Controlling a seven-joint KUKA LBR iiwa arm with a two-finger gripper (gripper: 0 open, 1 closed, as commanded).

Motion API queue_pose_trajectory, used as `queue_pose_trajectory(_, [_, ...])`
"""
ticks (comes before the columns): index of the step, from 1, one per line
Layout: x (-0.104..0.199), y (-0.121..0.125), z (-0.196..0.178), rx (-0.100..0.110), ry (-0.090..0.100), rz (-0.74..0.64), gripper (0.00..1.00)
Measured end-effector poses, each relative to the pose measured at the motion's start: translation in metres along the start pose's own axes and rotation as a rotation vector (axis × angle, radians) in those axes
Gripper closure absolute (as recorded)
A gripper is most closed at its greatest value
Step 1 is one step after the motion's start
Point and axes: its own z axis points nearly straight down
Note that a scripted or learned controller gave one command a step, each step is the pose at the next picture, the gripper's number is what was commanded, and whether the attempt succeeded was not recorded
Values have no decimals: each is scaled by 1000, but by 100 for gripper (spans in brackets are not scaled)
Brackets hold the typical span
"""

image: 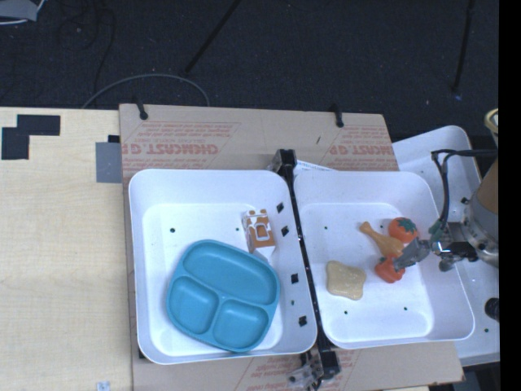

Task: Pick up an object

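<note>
The gripper sits at the right bin's right edge among orange toys; whether it grips one cannot be told. They look light, hard and slick; the narrow stem seems the best hold.

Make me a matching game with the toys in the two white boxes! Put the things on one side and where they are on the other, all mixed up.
Things:
1. blue plate
2. little orange and white house toy
3. beige lump
4. orange and red toys

Places:
A. right bin, near its middle, lying alone
B. left bin, lower part, taking up most of the floor
C. right bin, at the right side, by the gripper
D. left bin, just above the plate's upper right edge

Pairs: 1-B, 2-D, 3-A, 4-C
</note>
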Motion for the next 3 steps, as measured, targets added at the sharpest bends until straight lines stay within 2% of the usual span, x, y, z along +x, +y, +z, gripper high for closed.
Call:
queue_pose_trajectory(1, [0,3,-6,-13,-3,-3,0])
queue_pose_trajectory(2, [-2,1,37,-7,0,-3,0])
queue_pose_trajectory(3, [2,10,95,-8,0,-3,0])
